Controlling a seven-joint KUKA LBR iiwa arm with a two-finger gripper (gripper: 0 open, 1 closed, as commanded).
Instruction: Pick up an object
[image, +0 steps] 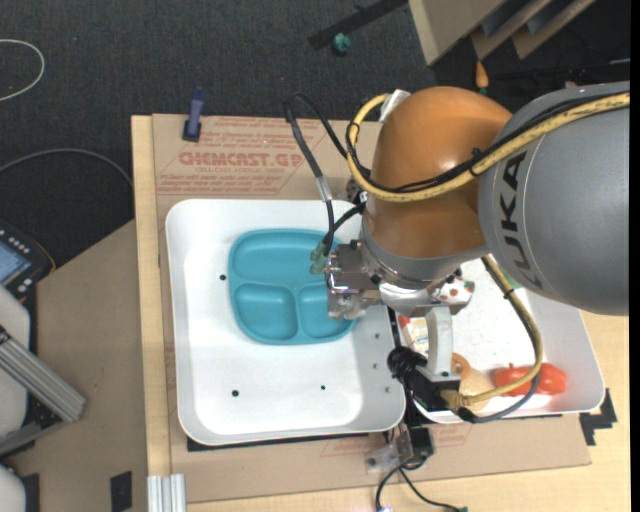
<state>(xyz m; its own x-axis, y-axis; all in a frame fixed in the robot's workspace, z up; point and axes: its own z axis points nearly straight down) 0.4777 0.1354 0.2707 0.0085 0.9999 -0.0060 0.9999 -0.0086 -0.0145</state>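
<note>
A teal divided plate (275, 285) lies flat in the left white bin (190, 330), toward its back right. My gripper (343, 288) hangs under the big orange and grey wrist, right at the plate's right edge, by the wall between the two bins. The wrist hides most of the gripper. An orange and red toy (525, 379) lies in the right bin (588, 365) near its front edge. Nothing shows as held.
The arm's body covers most of the right bin. Black and yellow cables loop over the wrist and hang down at the bins' front (420, 375). A small red and white item (457, 291) peeks out beside the wrist. A blue clip (193, 115) lies on the cardboard behind the bins.
</note>
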